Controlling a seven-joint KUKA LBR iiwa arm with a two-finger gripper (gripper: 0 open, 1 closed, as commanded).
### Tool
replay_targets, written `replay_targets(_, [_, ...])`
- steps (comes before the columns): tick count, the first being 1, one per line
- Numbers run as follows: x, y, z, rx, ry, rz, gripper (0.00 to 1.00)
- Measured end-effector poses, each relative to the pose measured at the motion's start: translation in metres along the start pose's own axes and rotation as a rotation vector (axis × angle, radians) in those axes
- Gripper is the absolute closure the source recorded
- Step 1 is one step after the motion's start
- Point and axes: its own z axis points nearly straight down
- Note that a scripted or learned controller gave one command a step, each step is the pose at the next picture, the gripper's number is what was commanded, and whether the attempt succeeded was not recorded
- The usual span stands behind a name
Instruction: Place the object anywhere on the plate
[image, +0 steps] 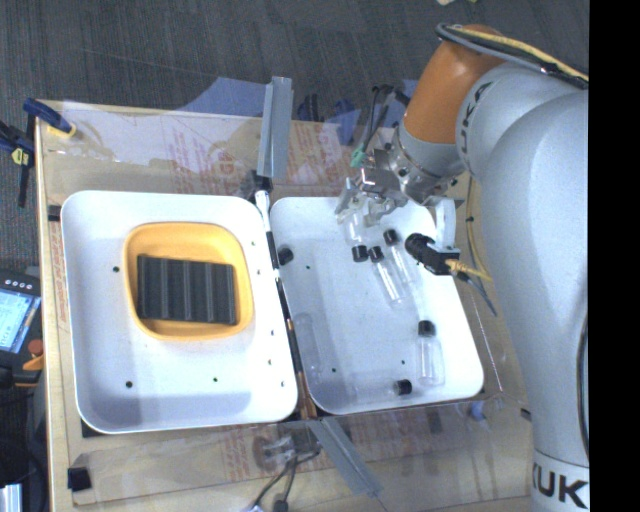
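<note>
Yellow plastic forms the square, round-cornered plate (187, 240) lying in the left shallow white bin (90, 380); a dark ribbed rectangular insert (188, 290) sits in its middle. From the fixed overhead camera, the right shallow white bin (330, 380) holds several clear plastic vials with black caps: one (384, 276) near the bin's centre, lying at a slant, and another (428, 352) near the bin's right wall, well apart from the plate. A small black cap (402, 386) lies near the front edge. The grey arm with its orange band (450, 85) reaches in from the right, and the two-finger gripper (368, 205) hangs over the far part of the right bin. Whether it grips anything, or how far it is parted, I cannot tell: the metal parts blur together there.
</note>
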Motion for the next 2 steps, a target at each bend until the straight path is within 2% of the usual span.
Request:
replay_targets(1, [0.050, -0.026, 0.009, 0.002, -0.001, -0.241, 1.00])
replay_targets(2, [0.109, -0.049, -0.025, 0.001, -0.002, -0.471, 1.00])
